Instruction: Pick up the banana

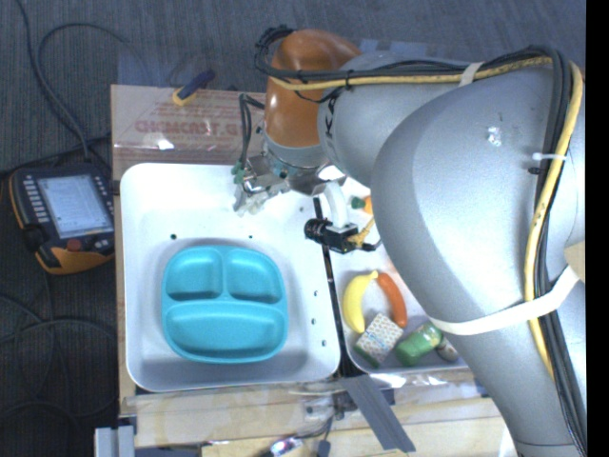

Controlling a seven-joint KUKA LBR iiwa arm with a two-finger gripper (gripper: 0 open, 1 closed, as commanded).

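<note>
The gripper [251,187] hangs over the far end of the left bin [133,255], above bare white floor. Its tip is a small, blurred cluster of metal, and we cannot tell whether it is open or closed. We see nothing held in it. Just above it comes the orange band [300,84], and behind that the grey arm [457,188] swells out to cover most of the view's right side.

Nearer to us in the same bin sits a blue divided plate [225,301], well apart from the gripper.

The banana [354,300] lies in the right bin [400,377], close to the wall that the two bins share, and we see its whole length. It is well apart from the gripper. Just beside it lies an orange stick-shaped thing [392,298] whose far end runs up against the arm's edge. Nearer to us, a pale chequered block [378,336] sits by the banana's near end, and next to that is a green thing [417,344] that the arm partly covers, so we cannot make out its shape. The arm hides the rest of this bin.

On the floor at the left lies a handheld control pad [62,212] with a screen. A brown board [181,127] lies beyond the left bin, its print too faint to read.
</note>
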